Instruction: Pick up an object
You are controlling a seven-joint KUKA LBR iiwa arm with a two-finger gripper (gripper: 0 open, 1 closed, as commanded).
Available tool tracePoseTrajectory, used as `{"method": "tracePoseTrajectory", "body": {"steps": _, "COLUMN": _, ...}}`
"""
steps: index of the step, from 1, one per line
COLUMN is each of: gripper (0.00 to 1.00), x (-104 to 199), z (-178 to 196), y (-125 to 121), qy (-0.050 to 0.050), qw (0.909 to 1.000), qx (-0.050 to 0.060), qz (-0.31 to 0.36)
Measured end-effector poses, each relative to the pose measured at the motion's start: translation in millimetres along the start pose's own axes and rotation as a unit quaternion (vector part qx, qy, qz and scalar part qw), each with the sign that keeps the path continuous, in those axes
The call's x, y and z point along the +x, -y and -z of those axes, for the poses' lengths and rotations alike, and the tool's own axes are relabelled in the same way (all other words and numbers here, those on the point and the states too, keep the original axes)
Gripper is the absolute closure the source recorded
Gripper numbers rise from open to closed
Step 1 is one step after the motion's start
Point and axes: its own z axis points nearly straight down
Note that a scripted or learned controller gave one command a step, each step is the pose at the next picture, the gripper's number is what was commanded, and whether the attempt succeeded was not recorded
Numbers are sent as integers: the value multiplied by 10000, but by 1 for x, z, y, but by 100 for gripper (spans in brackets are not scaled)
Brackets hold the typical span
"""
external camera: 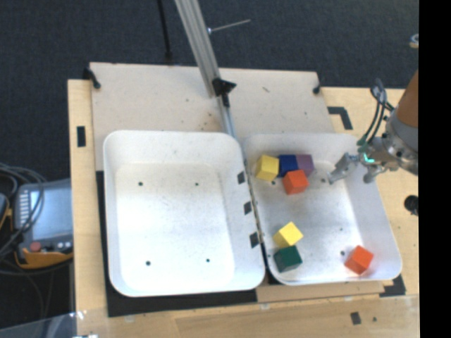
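The right bin point(371, 210) holds several small blocks. A yellow block point(267, 167), a blue block point(287, 164), a purple block point(305, 163) and an orange block point(295, 182) cluster near its far left corner. Another yellow block point(288, 234) and a green block point(287, 258) lie by the near left wall. A second orange block point(359, 259) rests at the near right. My gripper point(356, 169) hangs over the bin's far right part, its fingers spread apart and nothing between them. It is well to the right of the cluster.
The left bin point(176, 213) sits beside the right one. A slanted metal pole point(199, 44) runs from the top down to the bins' shared far edge. A box with cables point(39, 220) lies off the bench's left side.
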Motion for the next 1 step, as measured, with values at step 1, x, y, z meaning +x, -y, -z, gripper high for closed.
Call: {"method": "tracePoseTrajectory", "body": {"steps": 1, "gripper": 0, "x": 0, "z": 3, "y": -1, "qy": 11, "qw": 10000, "qx": -22, "qz": 9}}
